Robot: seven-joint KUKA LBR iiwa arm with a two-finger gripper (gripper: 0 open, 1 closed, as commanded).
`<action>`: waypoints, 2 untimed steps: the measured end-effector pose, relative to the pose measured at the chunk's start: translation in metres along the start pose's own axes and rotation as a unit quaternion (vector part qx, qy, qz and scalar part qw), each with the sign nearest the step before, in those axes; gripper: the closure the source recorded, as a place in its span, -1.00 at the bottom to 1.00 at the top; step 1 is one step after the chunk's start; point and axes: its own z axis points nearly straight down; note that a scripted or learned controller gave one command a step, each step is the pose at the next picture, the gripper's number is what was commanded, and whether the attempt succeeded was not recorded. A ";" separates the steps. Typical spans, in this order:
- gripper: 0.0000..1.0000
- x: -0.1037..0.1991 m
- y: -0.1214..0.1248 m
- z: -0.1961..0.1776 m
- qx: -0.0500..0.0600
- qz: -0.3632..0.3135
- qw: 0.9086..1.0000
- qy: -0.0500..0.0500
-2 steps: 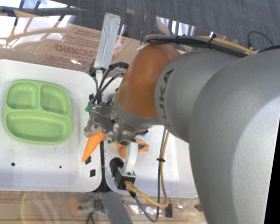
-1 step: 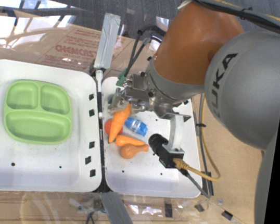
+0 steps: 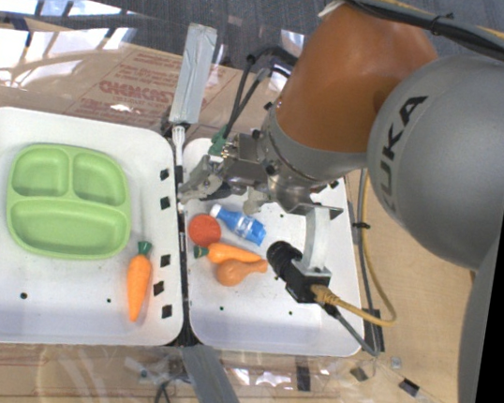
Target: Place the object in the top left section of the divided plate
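Over right bin (image 3: 251,324) | gripper (image 3: 221,184) state unclear | divided plate (image 3: 69,200) left bin

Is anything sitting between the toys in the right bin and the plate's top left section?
The shared bin walls run between the right-bin toys, namely the tomato, blue bottle and orange gourd, and the green divided plate. A carrot lies below and right of the plate, off the direct line. The top left section itself looks unoccupied.
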 end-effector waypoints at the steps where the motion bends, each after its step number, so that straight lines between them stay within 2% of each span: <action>1: -1.00 -0.060 -0.032 0.051 0.002 0.047 0.999 0.000; 2: 1.00 -0.059 -0.032 0.042 0.004 0.043 0.999 -0.001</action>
